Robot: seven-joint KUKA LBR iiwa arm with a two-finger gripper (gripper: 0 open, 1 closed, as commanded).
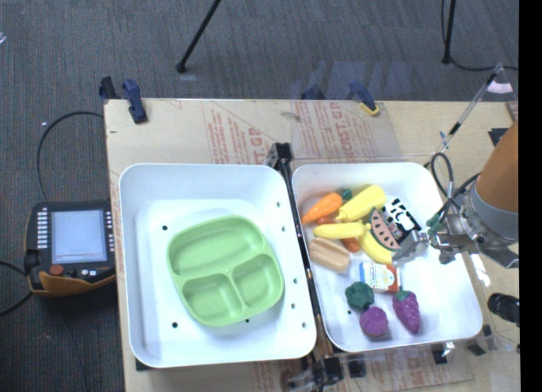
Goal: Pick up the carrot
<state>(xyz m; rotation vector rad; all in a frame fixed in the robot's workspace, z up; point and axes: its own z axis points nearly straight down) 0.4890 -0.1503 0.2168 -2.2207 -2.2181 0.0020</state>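
We see the carrot (323, 207) near the upper left corner of the right bin (453, 314), just beside a yellow corn cob (362, 202) and above a hot dog (329, 254). The gripper (412, 246) hovers by the watermelon slice (384, 229); we cannot tell its state. A green divided plate (224, 270) lies in the left bin (135, 297).

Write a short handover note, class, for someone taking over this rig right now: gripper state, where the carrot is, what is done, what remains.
Gripper: over the right bin, near the banana and watermelon slice; whether it is open or shut cannot be told.
Carrot: lies at the right bin's upper left, beside the corn, away from the gripper.
Green plate sits in the left bin.
Done: nothing lifted.
Left: move to the carrot, grasp it, lift it.
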